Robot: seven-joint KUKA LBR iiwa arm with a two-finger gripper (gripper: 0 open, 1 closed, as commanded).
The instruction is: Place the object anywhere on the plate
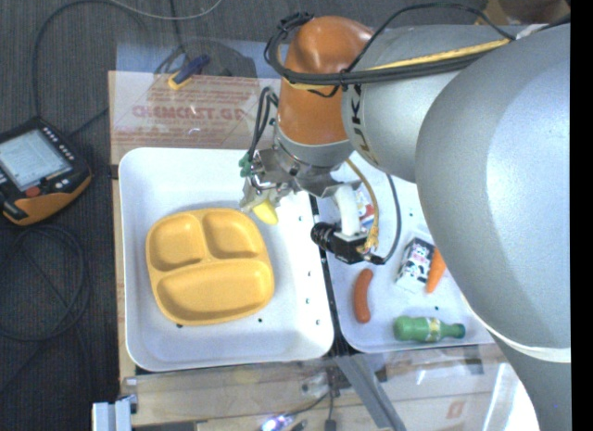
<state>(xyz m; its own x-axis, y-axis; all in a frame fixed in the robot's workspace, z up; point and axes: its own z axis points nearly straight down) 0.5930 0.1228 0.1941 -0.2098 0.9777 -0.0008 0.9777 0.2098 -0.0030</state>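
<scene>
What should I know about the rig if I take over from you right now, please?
Gripper: over the left bin, at the far right corner of the yellow plate; a small yellow object shows at its fingers, grasp unclear.
Right bin: sausage, green bottle, carrot, small carton.
Done: nothing lies on the plate.
Left: set the object on the plate.

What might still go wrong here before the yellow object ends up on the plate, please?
1. The pincer has the small yellow object beside the yellow plate, near its upper right rim; released here, it would probably land on the left bin floor.
2. Lowering further here could knock the plate's rim and shift it.
</scene>
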